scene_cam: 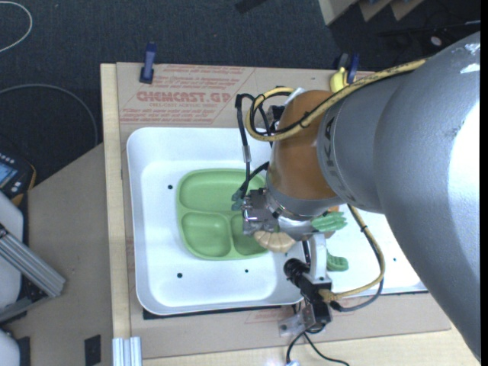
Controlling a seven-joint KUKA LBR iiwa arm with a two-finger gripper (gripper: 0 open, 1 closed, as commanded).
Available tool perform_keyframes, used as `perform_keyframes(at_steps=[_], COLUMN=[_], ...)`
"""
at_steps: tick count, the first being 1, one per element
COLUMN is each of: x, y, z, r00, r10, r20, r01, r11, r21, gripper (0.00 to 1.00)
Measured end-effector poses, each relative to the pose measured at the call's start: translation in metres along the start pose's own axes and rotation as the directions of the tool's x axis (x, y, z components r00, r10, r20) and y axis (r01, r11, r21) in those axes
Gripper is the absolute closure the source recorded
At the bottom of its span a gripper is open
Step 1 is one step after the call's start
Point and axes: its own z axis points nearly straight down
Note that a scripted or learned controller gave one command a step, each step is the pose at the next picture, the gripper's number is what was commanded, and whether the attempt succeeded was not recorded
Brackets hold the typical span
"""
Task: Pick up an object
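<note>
A light green divided plate (207, 212) lies in the left white bin (156, 227), right of its middle. My gripper (255, 218) hangs over the plate's right edge, seen from above, with the orange wrist band and grey arm covering much of it. A tan, ridged, round object (274, 239) shows just below the gripper at the plate's right rim. Whether it is between the fingers cannot be made out. A green object (332, 221) peeks out from under the arm on the right, and a smaller green piece (338, 264) lies lower.
The right white bin (393, 261) is mostly hidden by the arm. Cables loop around the wrist. A cardboard sheet (183, 90) lies under the bins, with a blue clamp (148, 61) at its far left edge and a yellow one (341, 75) further right.
</note>
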Motion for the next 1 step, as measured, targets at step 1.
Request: perform_keyframes(at_steps=[1], x=[0.0484], y=[0.0350], z=[-0.1332], r00=[1.000], r10=[-0.001], r20=[-0.002], r01=[0.001], r11=[1.000], r21=[-0.021], gripper=[1.00])
